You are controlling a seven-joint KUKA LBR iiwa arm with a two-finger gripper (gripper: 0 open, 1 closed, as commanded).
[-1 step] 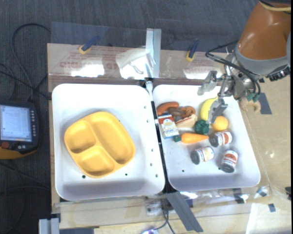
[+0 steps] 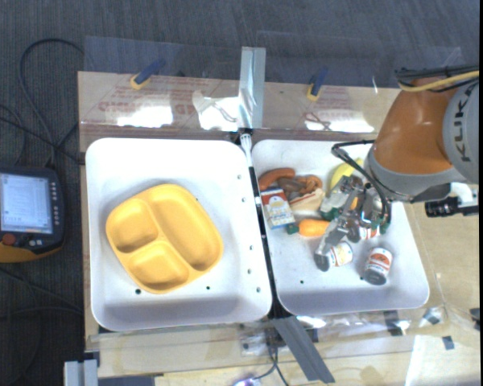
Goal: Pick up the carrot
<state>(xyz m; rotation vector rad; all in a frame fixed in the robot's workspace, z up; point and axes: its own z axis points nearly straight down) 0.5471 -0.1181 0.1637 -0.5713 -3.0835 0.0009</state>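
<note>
Two white bins sit side by side before us. Nearest us in the right bin (image 2: 410,292) lie a small can (image 2: 377,264) and a little jar (image 2: 339,255), close together near its front wall. Just beyond them we find the gripper (image 2: 344,218), lowered among the clutter, and the carrot (image 2: 312,228) lying flat on the bin floor just to its left (an orange stub, touching or nearly touching the metal). Whether the gripper is clenched or released we cannot tell, since the hardware blurs together. Farther back lie a small carton (image 2: 278,212), a brown sausage-like piece (image 2: 294,183) and something yellow (image 2: 341,174). Over in the left bin (image 2: 105,296), a yellow divided tray (image 2: 163,236) rests at a slant. Above the right bin looms the arm (image 2: 414,139), grey with orange.
</note>
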